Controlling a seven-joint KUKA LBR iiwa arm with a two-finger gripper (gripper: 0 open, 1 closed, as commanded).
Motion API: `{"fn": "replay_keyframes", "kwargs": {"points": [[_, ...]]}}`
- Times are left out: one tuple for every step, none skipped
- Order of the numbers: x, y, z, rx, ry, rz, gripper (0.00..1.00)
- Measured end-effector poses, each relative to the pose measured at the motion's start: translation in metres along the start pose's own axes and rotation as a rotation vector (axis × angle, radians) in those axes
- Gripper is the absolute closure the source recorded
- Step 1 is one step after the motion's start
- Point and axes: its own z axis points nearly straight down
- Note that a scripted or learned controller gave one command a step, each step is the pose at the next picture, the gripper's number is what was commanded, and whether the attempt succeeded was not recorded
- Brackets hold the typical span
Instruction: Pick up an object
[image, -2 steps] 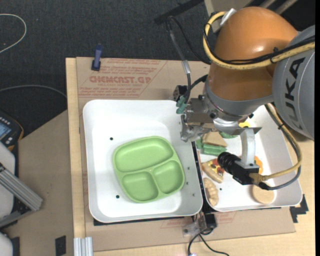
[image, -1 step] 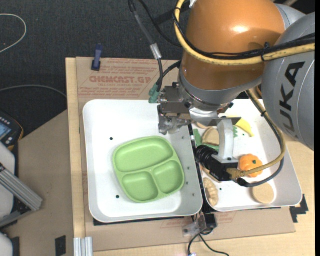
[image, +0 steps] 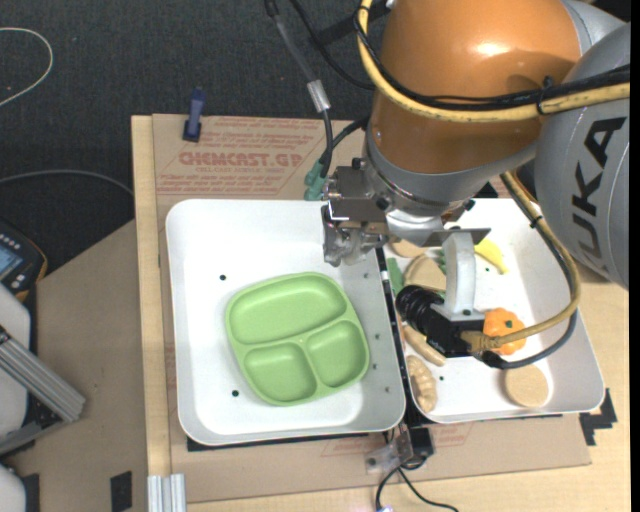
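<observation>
The board (image: 250, 150) under the bins reads "CHEMCAST GP" in red; the arm (image: 600, 150) shows "KU".

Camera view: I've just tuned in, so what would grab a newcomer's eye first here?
The big orange band of the arm fills the top right, hanging over the right bin. Next comes the green divided plate lying in the left bin. Under the arm, the right bin holds a jumble of small things, among them an orange piece and a tan disc.

2 white bins (image: 190, 300), 1 green divided plate (image: 295, 338), 1 orange toy (image: 500, 328), 1 yellow piece (image: 490, 255), 1 tan disc (image: 526, 385), 1 blue clip (image: 194, 115) on the board.
</observation>
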Motion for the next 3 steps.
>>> {"fn": "replay_keyframes", "kwargs": {"points": [[0.001, 0.0, -0.01, -0.001, 0.0, -0.001, 1.0], [0.051, 0.008, 0.113, 0.015, -0.004, -0.002, 1.0], [0.049, 0.01, 0.095, 0.004, 0.001, 0.001, 1.0]]}}
